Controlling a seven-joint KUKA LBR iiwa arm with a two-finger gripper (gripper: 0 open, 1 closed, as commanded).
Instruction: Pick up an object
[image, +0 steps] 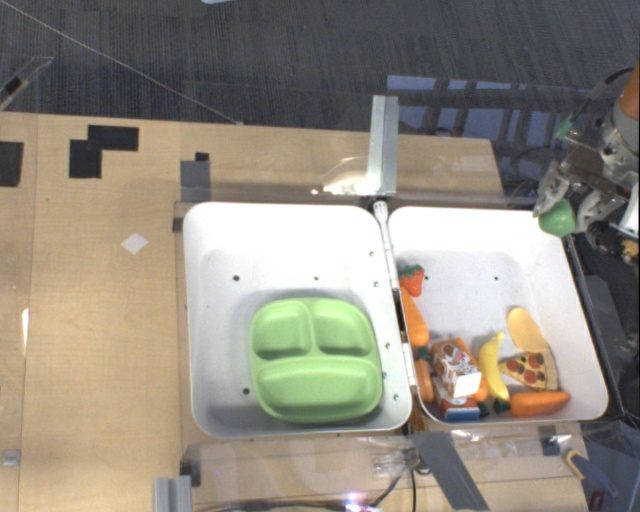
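A green object (556, 217) sits between the gripper (566, 205) fingers. I see it held above the right bin (470, 262) corner.

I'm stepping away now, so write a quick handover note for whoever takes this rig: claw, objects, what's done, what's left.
Claw: raised over the far right corner of the right bin, shut on a small green object.
Left bin: holds the green divided plate.
Right bin: toy food is piled at the near edge, including a banana, a pizza slice and carrots.
Done: the pick looks made.
Left: confirm the grip holds.
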